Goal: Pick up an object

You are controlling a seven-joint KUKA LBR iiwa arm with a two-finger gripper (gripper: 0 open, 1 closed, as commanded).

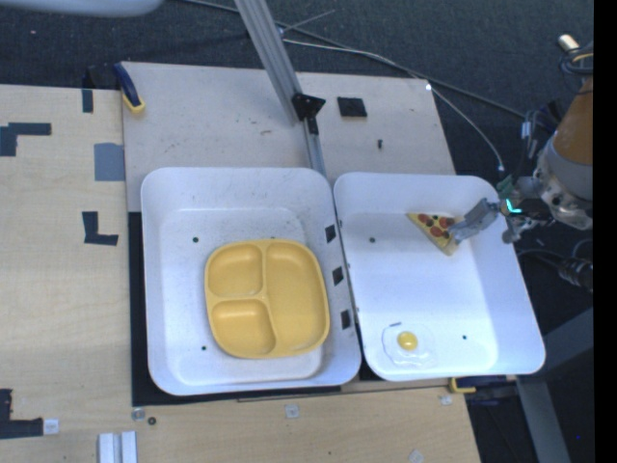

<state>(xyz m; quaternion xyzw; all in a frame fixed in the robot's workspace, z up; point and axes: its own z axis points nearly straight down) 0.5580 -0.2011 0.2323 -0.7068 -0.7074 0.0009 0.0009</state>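
Whether my jaws are parted or closed I cannot tell: my gripper [479, 216] shows as one grey shape low over the right bin [501, 302], near its far right corner, and its tip is too small and blurred to read. Nothing can be seen clamped in it. My arm [569, 167] comes in over the bin's right wall, grey at the wrist with the orange band above it.

Just beside my tip, on its left, lies a pizza slice [434, 228], a small wedge with red toppings, flat on the bin floor. My tip seems to touch or overlap its right edge, though I cannot tell whether there is real contact.

Well below my tip, toward the near edge of the same bin, a fried egg [406, 342] lies flat, white with a yellow yolk.

Well off to my left, past the wall between the bins, the left bin [169, 258] carries a yellow divided plate [267, 298] with three compartments, lying flat near the middle of its floor.
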